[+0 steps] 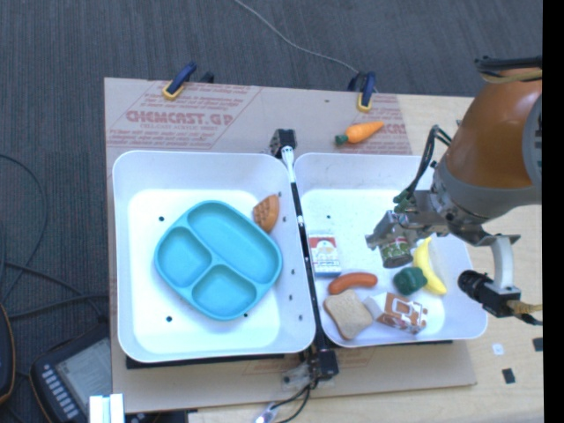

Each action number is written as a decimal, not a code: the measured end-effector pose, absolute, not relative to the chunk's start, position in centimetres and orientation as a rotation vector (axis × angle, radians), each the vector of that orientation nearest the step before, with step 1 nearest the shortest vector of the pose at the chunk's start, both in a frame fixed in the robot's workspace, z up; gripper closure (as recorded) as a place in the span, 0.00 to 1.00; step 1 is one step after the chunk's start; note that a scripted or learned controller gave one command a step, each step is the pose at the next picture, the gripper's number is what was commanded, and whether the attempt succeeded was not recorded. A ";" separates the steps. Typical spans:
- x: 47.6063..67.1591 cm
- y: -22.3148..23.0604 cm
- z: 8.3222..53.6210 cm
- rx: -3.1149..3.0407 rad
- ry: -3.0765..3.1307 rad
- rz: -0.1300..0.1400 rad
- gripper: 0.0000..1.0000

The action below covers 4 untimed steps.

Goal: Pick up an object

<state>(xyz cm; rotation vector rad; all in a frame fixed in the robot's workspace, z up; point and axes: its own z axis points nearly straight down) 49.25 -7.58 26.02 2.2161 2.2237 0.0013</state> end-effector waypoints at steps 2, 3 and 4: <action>48.4 -0.1 27.1 2.220 2.224 0.000 1.00; 57.6 2.6 18.3 2.221 2.224 -0.005 1.00; 52.4 6.3 18.4 2.222 2.224 -0.004 1.00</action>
